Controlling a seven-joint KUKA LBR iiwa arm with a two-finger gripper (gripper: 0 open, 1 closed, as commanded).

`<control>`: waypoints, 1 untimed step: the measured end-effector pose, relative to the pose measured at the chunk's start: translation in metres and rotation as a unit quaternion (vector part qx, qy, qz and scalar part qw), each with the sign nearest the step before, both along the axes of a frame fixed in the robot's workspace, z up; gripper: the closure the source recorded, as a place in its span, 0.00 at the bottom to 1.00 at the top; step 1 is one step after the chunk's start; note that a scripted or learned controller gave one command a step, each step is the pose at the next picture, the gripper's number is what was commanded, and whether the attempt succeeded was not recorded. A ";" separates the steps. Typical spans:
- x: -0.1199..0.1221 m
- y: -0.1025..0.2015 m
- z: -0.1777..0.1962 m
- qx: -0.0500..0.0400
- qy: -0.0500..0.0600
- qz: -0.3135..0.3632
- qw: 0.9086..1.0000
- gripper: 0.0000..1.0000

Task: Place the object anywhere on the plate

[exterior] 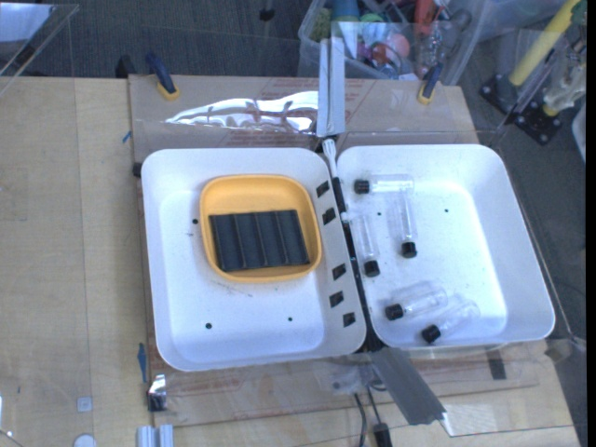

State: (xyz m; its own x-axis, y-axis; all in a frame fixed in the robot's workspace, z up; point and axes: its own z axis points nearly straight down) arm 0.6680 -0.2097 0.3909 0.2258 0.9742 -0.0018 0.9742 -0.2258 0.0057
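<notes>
White bins: left bin (177, 324) carries the plate; right bin (484, 250) carries the vials.
Plate (219, 194): yellow, dark ridged insert (259, 240) inside.
Vials (407, 222): clear, black-capped, five, scattered; none on plate.
Pincer: state cannot be told.
Risk: round vials may roll or slip; ridges could tip one.

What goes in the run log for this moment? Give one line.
plate: left bin, holds black tray | vials: five, right bin, lying flat | task: not done
</notes>
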 end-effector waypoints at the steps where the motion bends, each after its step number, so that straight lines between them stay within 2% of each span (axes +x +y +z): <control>1: -0.001 -0.004 -0.033 0.002 0.004 0.098 0.995 1.00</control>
